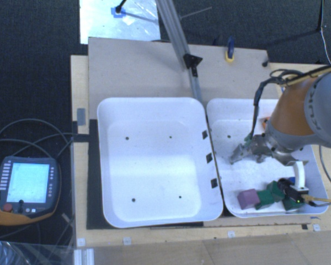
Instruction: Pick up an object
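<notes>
Nearby, one purple block (pixel 246 197) and one green object (pixel 273 194) lie in right bin (pixel 227 127).

I count two white bins: the left bin (pixel 154 164) and the right bin (pixel 231 126). The right one holds one purple block (pixel 246 198) and one green object (pixel 273 195).

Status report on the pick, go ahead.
Hand low in right bin, nothing visibly held. Purple block and green object near front wall. No obstruction seen.
</notes>
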Controlling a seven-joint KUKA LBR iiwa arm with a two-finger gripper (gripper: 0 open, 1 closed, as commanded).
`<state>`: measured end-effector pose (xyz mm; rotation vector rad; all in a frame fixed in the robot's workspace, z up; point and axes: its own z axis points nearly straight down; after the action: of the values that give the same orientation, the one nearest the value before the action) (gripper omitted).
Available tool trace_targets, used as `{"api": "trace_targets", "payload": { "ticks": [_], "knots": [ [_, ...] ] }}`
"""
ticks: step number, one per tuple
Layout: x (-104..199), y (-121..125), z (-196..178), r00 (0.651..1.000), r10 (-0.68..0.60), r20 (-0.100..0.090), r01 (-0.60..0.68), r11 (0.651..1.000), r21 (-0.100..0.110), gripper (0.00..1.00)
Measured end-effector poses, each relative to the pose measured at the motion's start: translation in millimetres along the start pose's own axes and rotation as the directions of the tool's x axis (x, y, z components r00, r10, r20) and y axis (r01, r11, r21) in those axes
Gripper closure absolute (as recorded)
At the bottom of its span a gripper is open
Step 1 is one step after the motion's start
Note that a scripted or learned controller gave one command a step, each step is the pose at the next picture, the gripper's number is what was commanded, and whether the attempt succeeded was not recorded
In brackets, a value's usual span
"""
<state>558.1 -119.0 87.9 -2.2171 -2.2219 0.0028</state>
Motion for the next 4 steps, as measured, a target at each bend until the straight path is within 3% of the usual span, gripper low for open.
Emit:
{"api": "trace_targets", "payload": {
  "ticks": [1, 4],
  "knots": [
    [-0.2, 1.7, -13.4, 1.000, -0.002, 0.000, 0.002, 1.000, -0.006, 1.00],
    [-10.6, 10.0, -177.4, 1.000, -0.003, 0.003, 0.003, 1.000, -0.013, 1.00]
  ]
}}
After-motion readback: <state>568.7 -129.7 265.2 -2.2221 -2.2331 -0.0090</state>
